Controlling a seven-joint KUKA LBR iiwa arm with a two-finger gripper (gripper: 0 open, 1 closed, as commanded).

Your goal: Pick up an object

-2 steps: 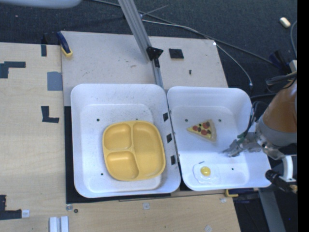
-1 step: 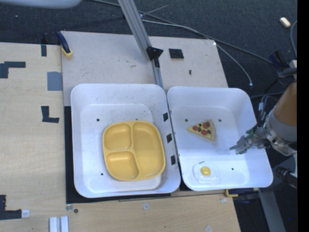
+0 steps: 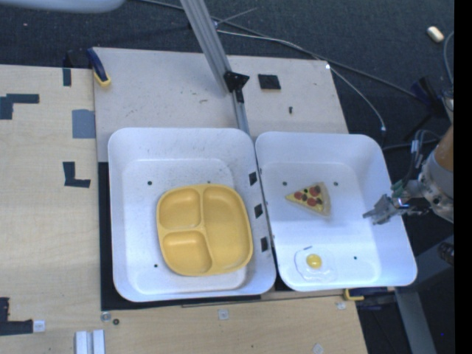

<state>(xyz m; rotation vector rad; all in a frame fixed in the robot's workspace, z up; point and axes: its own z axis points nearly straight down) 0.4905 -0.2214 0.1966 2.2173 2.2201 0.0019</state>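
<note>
A toy pizza slice [image 3: 311,197] lies in the middle of the right bin [image 3: 369,153]. A toy fried egg [image 3: 313,262] rests near that bin's front edge. A yellow divided plate [image 3: 203,228] sits in the left bin [image 3: 133,153]. My gripper [image 3: 380,213] hangs at the right bin's right rim, to the right of the pizza slice and apart from it. Nothing shows between its fingers.
A slanted metal pole [image 3: 210,39] crosses the bench behind the bins. Cables trail over the dark floor at the back right. A blue and yellow clamp [image 3: 99,68] sits at the bench's back left corner.
</note>
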